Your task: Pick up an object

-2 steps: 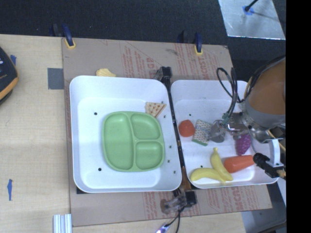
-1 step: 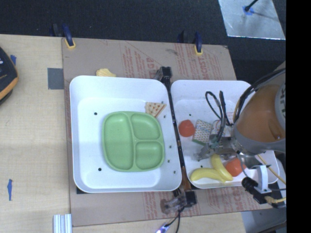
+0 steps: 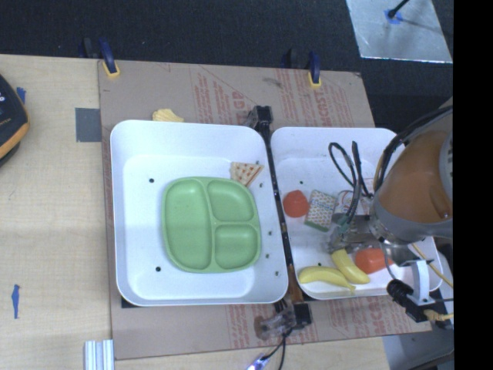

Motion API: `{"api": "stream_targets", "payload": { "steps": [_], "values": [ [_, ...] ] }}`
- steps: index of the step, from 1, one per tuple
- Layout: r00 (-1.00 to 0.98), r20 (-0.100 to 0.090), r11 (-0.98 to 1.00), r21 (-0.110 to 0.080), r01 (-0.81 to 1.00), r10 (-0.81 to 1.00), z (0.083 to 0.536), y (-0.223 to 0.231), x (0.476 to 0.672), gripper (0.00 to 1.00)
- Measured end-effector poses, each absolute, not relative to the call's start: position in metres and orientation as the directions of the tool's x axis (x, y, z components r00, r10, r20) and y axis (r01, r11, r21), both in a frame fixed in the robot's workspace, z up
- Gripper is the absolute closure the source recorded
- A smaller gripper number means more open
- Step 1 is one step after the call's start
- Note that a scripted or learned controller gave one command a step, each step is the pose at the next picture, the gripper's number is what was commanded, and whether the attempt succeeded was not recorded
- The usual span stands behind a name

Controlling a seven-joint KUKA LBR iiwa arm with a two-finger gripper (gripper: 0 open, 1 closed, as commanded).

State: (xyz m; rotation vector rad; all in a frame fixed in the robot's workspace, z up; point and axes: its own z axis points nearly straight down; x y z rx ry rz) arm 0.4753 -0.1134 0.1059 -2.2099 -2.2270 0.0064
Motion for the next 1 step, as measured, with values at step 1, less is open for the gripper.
{"api": "stream_targets", "payload": {
  "steps": [1],
  "values": [
    [-0.005, 0.001, 0.005, -0.002, 1.000, 1.000, 0.1920, -0.0412, 0.5324, 1.00]
  ]
}}
